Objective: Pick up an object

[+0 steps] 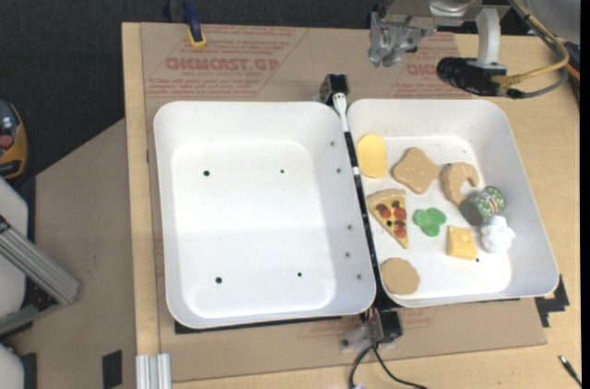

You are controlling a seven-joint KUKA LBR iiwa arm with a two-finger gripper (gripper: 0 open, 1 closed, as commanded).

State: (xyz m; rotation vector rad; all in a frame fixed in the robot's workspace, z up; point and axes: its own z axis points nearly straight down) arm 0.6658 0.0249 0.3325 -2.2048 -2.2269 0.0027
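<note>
The right bin (521, 194) holds several toy foods: a yellow piece (372, 156), a tan toast slice (414, 170), a pizza slice (391, 214), a green piece (429, 220), a croissant (458, 181), a cheese wedge (461, 242), a round cookie (400, 276), a green-striped can (483, 205) and a small white item (498, 235). My gripper (395, 48) hangs high above the bench, beyond the right bin's far edge, with nothing between its fingers.
The left bin (175, 194) lies beside the right one, joined by a black hinge strip (352, 175). A blue-and-yellow clamp (194, 23) sits at the board's far left corner. Dark floor surrounds the bench.
</note>
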